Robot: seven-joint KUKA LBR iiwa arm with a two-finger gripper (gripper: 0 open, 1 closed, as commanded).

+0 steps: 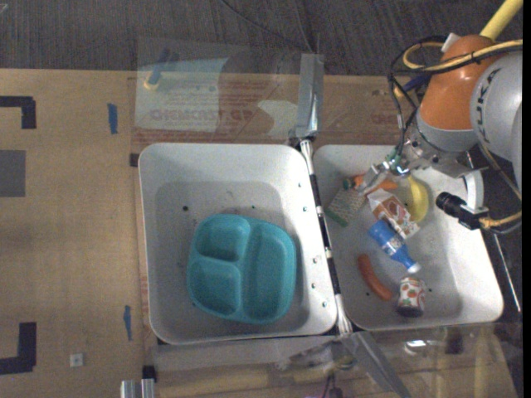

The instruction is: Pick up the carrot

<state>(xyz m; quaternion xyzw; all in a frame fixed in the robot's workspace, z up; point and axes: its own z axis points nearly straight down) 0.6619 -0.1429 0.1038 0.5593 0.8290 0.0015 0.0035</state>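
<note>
The left bin (166,172) is sitting beside the right bin (473,297), and a teal divided plate (242,268) is lying in the left one. The arm (473,98), grey with its orange band, is reaching in from the right and bending down over the upper part of the right bin. Its gripper (383,175) is hanging low there, though whether the fingers are spread or pressed together cannot be told from this angle. The carrot (375,184), only a small orange strip showing, is lying just beside the gripper, partly hidden among a banana (419,199), a snack packet (395,214) and a grey grater-like piece (347,202). Further down, a blue bottle (392,244), a sausage (375,277) and a small can (411,296) are lying apart.
</note>
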